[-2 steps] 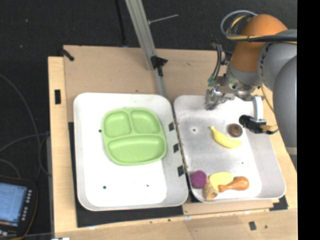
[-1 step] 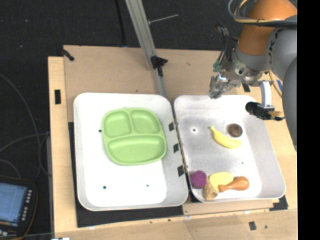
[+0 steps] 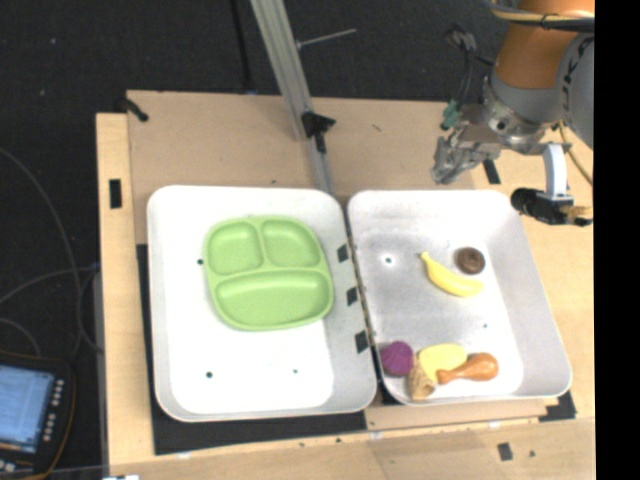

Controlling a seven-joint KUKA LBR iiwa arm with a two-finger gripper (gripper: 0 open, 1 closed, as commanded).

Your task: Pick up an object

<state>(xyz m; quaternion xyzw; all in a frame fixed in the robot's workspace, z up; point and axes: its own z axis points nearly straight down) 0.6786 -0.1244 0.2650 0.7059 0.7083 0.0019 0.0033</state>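
Note:
The right bin (image 3: 400, 223) holds a yellow banana (image 3: 449, 276) near its middle, with a small brown round piece (image 3: 469, 260) just right of it. Along the bin's front edge lie a purple piece (image 3: 397, 357), a pale yellow piece (image 3: 437, 361) and an orange-brown drumstick-shaped piece (image 3: 472, 369). My gripper (image 3: 452, 164) hangs above the back edge of the right bin, well clear of all these objects. Nothing shows between its fingers.
The left bin (image 3: 180, 368) holds a green divided plate (image 3: 268, 272). A slanted metal pole (image 3: 285, 63) rises from the bench behind the two bins. Bare bench board (image 3: 200, 138) lies beyond the bins.

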